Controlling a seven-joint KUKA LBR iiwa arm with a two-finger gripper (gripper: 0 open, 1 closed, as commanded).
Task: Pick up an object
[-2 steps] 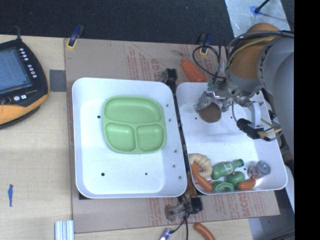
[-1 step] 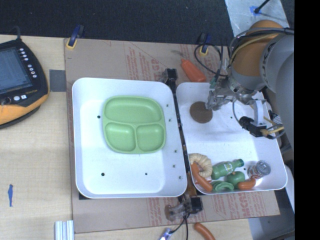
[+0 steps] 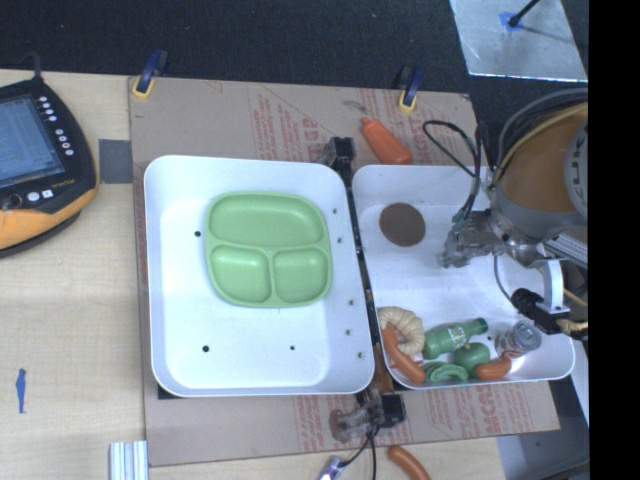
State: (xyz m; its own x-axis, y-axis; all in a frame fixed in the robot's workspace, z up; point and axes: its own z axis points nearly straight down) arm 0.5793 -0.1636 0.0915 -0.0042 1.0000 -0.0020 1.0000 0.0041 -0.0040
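While the task names no particular object, the candidates sit in the right bin (image 3: 440, 193), the one nearer the arm. A flat brown disc (image 3: 402, 224), round like a cookie or a felt pad, lies alone on the bin's floor in its upper part, with bare white all around it. Along the bottom wall a heap of toy food is crowded together: a pale curled pastry-like piece (image 3: 402, 320), an orange sausage shape (image 3: 393, 350), a green bottle (image 3: 455, 334), other green pieces (image 3: 450, 372) and a clear round piece (image 3: 521, 338) at the heap's right end.

Judging by looks, all of these are light plastic or foam playthings, stiff enough not to crush. The disc is the easiest to reach, but it is thin and lies flat, so the jaws would have to catch it across its rim and might slide over the top. The bottle looks smooth and round and could roll or squirt out; across its body is the likeliest hold, though its neighbours touch it and leave little room.

The gripper (image 3: 462, 246) hangs over the right bin just beside the disc, on its right. It reads as a dark grey tangle against cables, and I cannot tell how the jaws stand. No object is visible between them.

The left bin (image 3: 160, 268) holds a green divided plate (image 3: 268, 246). The arm's upper body is cut off at the right.
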